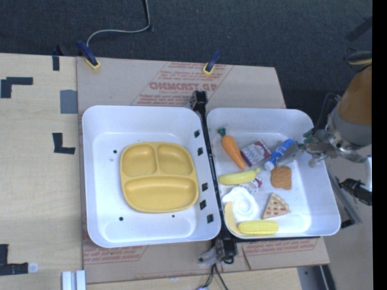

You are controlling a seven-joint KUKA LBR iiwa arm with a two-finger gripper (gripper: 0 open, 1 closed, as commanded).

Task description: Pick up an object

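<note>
The right bin (314,213) holds several toy foods: an orange carrot (233,151), a yellow banana (239,177), a corn cob (258,226), a triangular waffle slice (275,207), a brown nugget (281,177), a red-and-white packet (257,153), a white lump (242,203) and a small blue bottle (282,151). My gripper (309,148) hangs over the bin's right side, just right of the blue bottle and above the nugget. Nothing visibly sits in its grasp.
The left bin (100,162) holds a yellow divided plate (159,177). A black divider (205,162) runs between the bins. Cardboard (175,83) lies under both, held by yellow clamps. The arm's grey and orange body (357,110) stands at the right.
</note>
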